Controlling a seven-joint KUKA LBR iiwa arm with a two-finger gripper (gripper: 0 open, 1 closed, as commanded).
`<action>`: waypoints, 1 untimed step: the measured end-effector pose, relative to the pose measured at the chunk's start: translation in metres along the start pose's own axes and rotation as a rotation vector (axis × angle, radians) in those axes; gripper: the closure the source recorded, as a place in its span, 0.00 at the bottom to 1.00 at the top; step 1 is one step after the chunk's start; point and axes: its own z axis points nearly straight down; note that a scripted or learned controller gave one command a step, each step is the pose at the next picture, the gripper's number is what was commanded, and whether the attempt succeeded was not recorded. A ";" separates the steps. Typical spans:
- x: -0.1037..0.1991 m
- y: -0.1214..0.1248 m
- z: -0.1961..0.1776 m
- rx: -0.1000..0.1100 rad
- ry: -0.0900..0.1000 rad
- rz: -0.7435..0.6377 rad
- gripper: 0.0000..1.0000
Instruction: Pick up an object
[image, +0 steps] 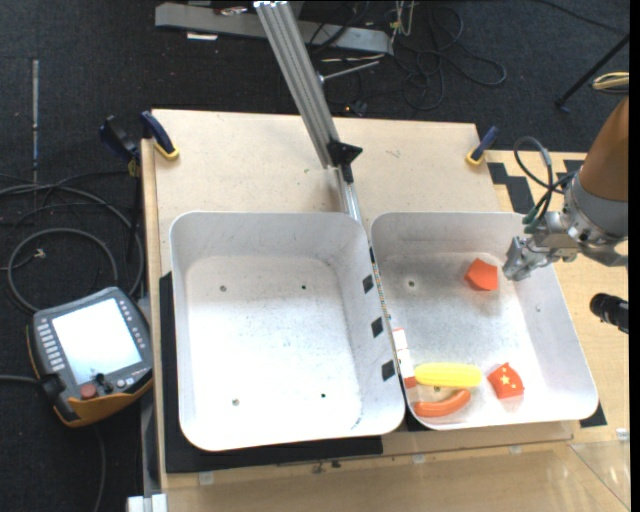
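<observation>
We had the hand (522, 258) hovering beside the orange block (483, 274), right of frame; grip state unreadable. Next: centre over it and descend.

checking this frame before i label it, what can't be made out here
- Gripper in the camera view: too small and blurred to read its opening.
- Arm: cut off by the right edge.
- Orange curved piece: partly covered by the yellow object.
- Red block: its yellow markings are too small to read.
</observation>
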 end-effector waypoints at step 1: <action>0.000 0.002 -0.054 0.000 0.000 0.000 1.00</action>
